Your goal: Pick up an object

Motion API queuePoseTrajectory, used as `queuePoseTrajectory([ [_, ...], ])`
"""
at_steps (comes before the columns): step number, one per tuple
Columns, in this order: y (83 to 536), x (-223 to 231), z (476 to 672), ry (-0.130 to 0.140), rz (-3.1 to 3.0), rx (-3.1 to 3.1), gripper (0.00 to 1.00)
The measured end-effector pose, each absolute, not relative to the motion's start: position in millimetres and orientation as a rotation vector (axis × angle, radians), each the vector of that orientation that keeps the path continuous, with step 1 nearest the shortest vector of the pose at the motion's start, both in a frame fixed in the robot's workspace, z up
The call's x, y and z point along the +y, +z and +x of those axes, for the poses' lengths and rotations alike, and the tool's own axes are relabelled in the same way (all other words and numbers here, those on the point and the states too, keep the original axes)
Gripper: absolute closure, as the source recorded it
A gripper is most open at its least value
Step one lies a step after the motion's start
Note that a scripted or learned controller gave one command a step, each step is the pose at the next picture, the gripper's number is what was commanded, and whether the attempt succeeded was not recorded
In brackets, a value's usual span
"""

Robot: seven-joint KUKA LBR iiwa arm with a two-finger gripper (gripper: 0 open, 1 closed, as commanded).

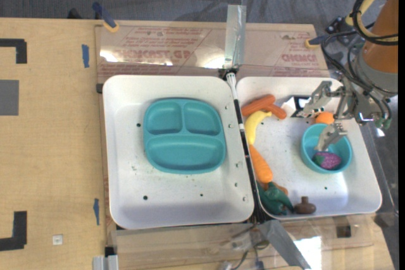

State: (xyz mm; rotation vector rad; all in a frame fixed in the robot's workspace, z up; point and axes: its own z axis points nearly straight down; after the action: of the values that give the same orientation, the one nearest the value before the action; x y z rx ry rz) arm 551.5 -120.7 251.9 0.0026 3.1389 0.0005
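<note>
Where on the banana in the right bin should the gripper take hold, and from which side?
Probably the middle of the banana, coming straight down from above. It lies flat against the bin's left wall, curving from the hot dog toward the carrot. Both ends are crowded, so the mid-section looks freest; fingers should close across its narrow width, though the wall leaves little room.

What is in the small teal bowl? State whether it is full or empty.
Not empty: the teal bowl in the right bin sits upright, and a purple object lies inside it, with bare bowl showing around it.
</note>
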Motion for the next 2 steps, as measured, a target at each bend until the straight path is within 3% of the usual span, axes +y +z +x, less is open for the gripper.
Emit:
queuePoseTrajectory([
  [1,152.7,-164.9,642.4,0.001,0.529,3.096,0.00],
  [2,115.3,-193.3,636.4,0.004,0.581,3.045,0.00],
])
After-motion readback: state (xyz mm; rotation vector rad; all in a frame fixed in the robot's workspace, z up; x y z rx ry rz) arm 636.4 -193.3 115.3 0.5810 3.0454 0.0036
